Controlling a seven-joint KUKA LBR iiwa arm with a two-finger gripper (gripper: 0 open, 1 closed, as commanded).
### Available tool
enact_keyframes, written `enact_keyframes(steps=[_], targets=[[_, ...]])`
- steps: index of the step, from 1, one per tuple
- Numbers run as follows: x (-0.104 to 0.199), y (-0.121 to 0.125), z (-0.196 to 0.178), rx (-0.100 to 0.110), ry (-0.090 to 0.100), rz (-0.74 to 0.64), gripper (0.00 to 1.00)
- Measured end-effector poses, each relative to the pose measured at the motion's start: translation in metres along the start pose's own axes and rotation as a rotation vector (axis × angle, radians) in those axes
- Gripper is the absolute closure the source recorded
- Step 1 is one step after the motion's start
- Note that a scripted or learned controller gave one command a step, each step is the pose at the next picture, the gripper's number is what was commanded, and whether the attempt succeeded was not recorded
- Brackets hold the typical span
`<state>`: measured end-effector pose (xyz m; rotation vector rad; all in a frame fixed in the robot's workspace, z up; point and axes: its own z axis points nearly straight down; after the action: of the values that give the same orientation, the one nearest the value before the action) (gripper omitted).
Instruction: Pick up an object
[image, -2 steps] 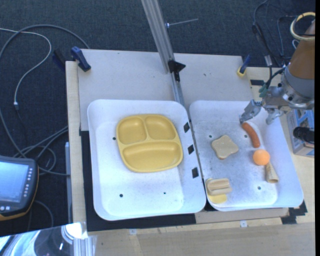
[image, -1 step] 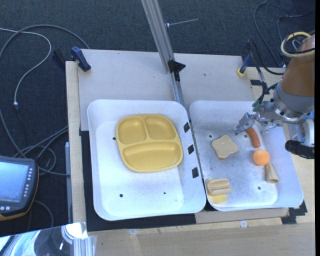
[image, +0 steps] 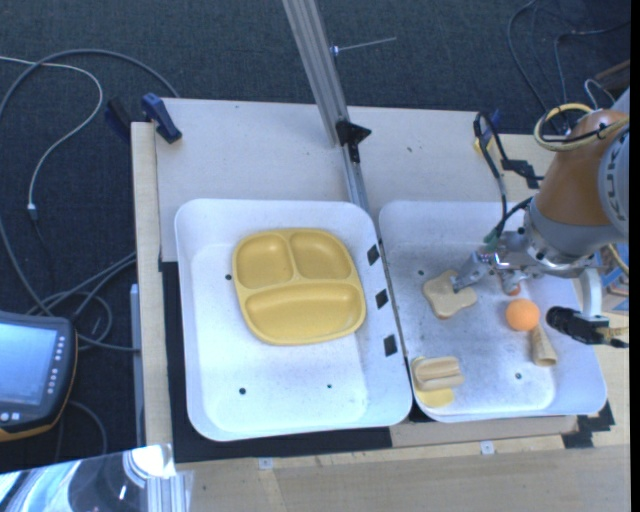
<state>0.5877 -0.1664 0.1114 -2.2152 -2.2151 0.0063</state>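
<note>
In the right bin (image: 560, 395), the gripper (image: 468, 281) hangs low over a tan bread slice (image: 448, 297). I cannot tell how the gripper is set. An orange ball (image: 521, 315) lies near. A yellow plate (image: 298, 284) sits in the left bin (image: 200, 330).

Tan bread slice (image: 448, 297), flat, mid right bin (image: 420, 225); orange ball (image: 521, 316) toward its right edge.
</note>
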Motion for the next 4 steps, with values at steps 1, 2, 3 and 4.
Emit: enact_keyframes(steps=[1,2,3,4], targets=[[0.000,0.003,-0.016,-0.010,-0.002,-0.001,1.00],[0.000,0.014,-0.067,-0.016,-0.005,-0.002,1.00],[0.001,0.015,-0.100,-0.015,-0.005,-0.002,1.00],[0.052,0.014,-0.115,-0.011,-0.001,-0.007,1.00]])
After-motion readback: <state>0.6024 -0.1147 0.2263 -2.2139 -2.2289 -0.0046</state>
